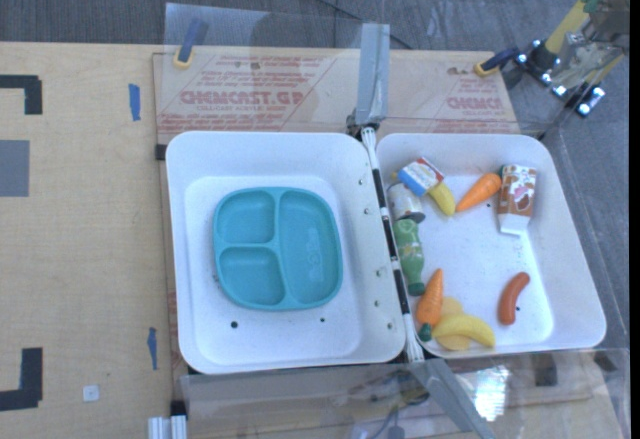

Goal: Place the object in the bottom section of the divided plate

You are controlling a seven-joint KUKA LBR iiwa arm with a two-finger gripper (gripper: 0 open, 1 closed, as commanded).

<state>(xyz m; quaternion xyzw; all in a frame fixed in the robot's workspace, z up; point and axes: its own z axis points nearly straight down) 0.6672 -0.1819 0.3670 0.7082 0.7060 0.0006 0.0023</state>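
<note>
A teal divided plate [277, 249] lies flat in the left bin [190, 177]. It has two smaller sections on its left side and one large section on its right, and all three are bare. The right bin [560, 267] holds the toy food: an orange carrot [478, 192], a brown and white carton [516, 197], a red, white and blue box [421, 174], a grey can [403, 202], a green bottle [410, 252], a second carrot [431, 299], a yellow banana [465, 330] and a red sausage [513, 297].
A raised hinge strip [385, 247] runs between the two bins. Clear plastic sheets [260, 92] stand behind them. Yellow and black equipment [580, 37] sits at the far right corner. Wooden bench [80, 227] extends left of the bins.
</note>
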